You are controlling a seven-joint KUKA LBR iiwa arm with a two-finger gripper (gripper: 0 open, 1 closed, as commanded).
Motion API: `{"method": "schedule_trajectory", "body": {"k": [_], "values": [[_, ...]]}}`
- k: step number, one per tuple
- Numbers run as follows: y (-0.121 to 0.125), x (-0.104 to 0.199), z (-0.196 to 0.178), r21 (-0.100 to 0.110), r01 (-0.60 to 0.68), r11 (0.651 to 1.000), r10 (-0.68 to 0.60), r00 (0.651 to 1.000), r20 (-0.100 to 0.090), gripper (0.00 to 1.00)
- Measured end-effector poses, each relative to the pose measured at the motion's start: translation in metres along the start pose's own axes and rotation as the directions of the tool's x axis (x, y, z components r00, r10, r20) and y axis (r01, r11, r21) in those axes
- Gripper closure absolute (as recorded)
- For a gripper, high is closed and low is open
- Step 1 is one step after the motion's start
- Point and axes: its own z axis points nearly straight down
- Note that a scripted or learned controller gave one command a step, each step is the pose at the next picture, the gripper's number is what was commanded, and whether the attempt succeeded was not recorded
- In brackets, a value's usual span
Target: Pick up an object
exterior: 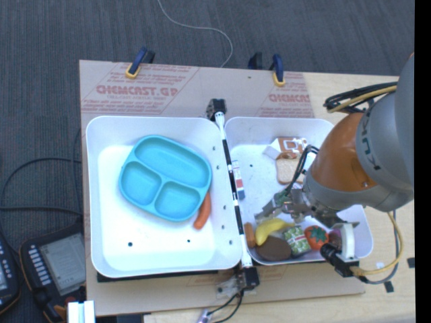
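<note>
Camera view leaves me unsure of my gripper (281, 206), low over crowded banana (268, 228); neighbours could spoil the pick.

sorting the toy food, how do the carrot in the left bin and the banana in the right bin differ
The carrot is orange and straight; the banana is yellow and curved. The carrot lies alone against the blue tray; the banana sits crowded among other toy food, just below the gripper. Both are small and elongated.
</note>
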Motion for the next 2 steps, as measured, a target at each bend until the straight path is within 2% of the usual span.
{"method": "schedule_trajectory", "body": {"k": [1, 2], "values": [[0.001, -0.001, 0.02, -0.001, 0.0, 1.0, 0.0, 1.0, 0.001, 0.0], [0.003, -0.001, 0.009, -0.007, -0.001, 1.0, 0.001, 1.0, 0.003, 1.0]]}}
